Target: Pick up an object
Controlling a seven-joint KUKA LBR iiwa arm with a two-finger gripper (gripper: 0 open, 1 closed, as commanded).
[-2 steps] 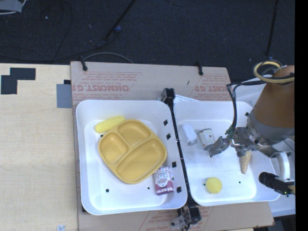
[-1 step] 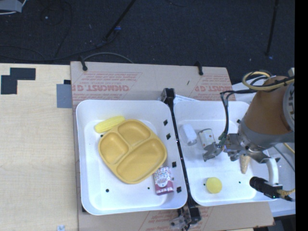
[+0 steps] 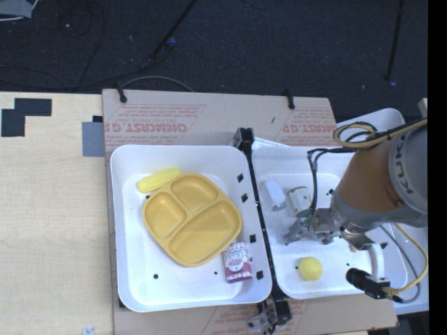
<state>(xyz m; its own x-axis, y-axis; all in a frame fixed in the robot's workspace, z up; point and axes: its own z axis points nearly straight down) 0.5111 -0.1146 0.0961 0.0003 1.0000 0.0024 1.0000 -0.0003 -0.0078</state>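
Biggest thing first: the worktop (image 3: 49,208), pale wood, carrying a cardboard sheet (image 3: 209,121) with two white bins side by side on it. The arm (image 3: 380,180) leans in from the right, grey with its orange band, and hangs over the right bin (image 3: 328,292). The left bin (image 3: 126,257) sits well apart from the action, and most of its floor goes to a yellow divided plate (image 3: 192,218). A corn cob (image 3: 158,180) touches that plate's upper left edge, and a small red-and-white packet (image 3: 237,261) lies just below its lower right corner.

Now the right bin, where things matter. A pale, whitish object (image 3: 274,194) lies near the divider. A small box-like thing (image 3: 300,199) sits just beside it. A yellow ball (image 3: 310,269) rests near the front wall. The gripper (image 3: 302,230) is low in the bin between the whitish pieces and the ball, and nothing shows between its fingers. Whether they stand apart or together, I cannot tell; the metalwork is too tangled from this angle.

The pick looks not yet made, and the likeliest target is one of those three things. Trouble from here? The ball could roll off at the first nudge of a finger. The pale pieces lie close together, so a close could catch both or pinch an edge and slip. A descent off-centre would just meet the bin floor.
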